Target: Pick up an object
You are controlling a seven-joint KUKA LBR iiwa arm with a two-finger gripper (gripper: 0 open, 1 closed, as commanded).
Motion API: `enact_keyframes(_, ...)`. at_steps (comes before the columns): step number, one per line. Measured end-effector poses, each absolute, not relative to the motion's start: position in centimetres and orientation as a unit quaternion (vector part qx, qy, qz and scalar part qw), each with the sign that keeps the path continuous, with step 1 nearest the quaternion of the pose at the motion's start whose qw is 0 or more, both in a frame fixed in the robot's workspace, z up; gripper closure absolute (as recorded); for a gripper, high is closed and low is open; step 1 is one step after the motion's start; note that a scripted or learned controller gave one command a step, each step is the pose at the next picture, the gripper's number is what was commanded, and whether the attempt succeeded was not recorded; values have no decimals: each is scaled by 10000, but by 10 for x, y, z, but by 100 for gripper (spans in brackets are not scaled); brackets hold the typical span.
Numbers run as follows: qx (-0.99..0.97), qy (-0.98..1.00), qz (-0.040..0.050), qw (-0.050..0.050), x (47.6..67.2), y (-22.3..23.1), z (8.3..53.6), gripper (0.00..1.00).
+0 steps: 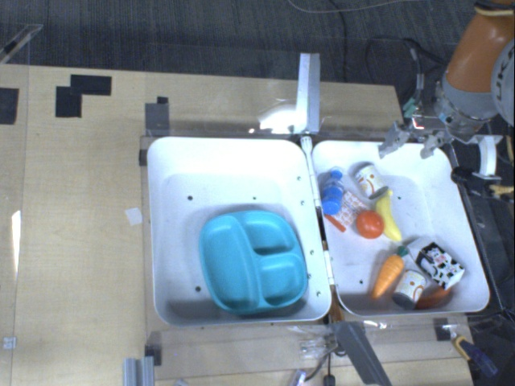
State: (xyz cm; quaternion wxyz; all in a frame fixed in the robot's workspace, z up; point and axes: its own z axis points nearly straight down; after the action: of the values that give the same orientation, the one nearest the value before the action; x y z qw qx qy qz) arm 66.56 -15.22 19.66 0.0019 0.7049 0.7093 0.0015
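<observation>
Pale wood covers the bench (72, 240), the largest thing we see, running from the left edge of the frame under both bins. On it, at centre, sits the left white bin (173, 175), and touching its right wall is the right white bin (459, 223), in the centre-right of the frame.

Next in size, a turquoise divided tray (253, 260) lies flat in the lower half of the left bin, its compartments facing up.

The grey arm with its orange band (479, 43) comes in at the upper right corner of the frame. Its gripper (412, 139) hangs over the top edge of the right bin, near that bin's upper right corner; we see the two fingers spread apart, with nothing between them.

The things to be picked lie in the right bin, all apart from the gripper. A clear plastic bottle with a blue cap (338, 199) lies along the bin's left wall. A yellow banana (388, 214) lies at the bin's middle, with an orange ball (369, 225) touching its left side. A small can (368, 179) sits just above the banana. Toward the lower right, a toy carrot (389, 272) leans beside a black-and-white patterned object (438, 264), and a small mug (410, 286) sits just below them near the bin's lower wall.
</observation>
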Motion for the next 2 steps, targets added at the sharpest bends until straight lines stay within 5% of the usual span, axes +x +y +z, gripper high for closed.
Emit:
enact_keyframes(1, 6473, 7622, 53, 88, 634, -121, 103, 0)
enact_keyframes(2, 6462, 7630, 79, 114, 636, -119, 115, 100)
